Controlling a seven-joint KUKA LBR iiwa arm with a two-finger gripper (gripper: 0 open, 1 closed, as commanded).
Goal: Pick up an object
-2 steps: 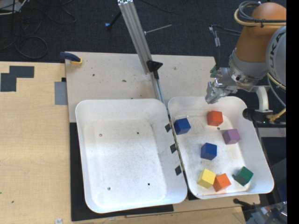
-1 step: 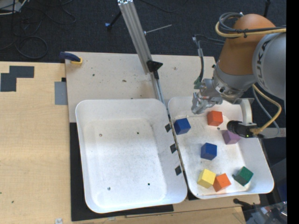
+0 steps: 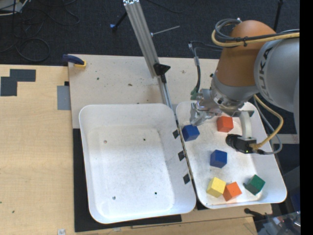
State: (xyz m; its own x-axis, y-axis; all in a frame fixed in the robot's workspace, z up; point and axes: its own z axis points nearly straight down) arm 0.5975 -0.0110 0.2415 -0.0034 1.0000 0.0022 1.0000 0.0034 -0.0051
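Pincer (image 3: 198,115) hangs low over the upper left part of the right bin (image 3: 274,192), and I cannot tell its state from this angle. Just below it, a blue cube (image 3: 190,132) lies near the bin's left wall. An orange cube (image 3: 225,124) sits to the right, under the arm's wrist. Lower are a second blue cube (image 3: 219,158), then a yellow cube (image 3: 216,186), another orange cube (image 3: 232,190) and a green cube (image 3: 255,184). The left bin (image 3: 88,116) stands beside on the worktop (image 3: 34,146).

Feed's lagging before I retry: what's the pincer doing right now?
Pincer: over the right bin, just above a blue cube; grip state cannot be told, nothing visibly held.
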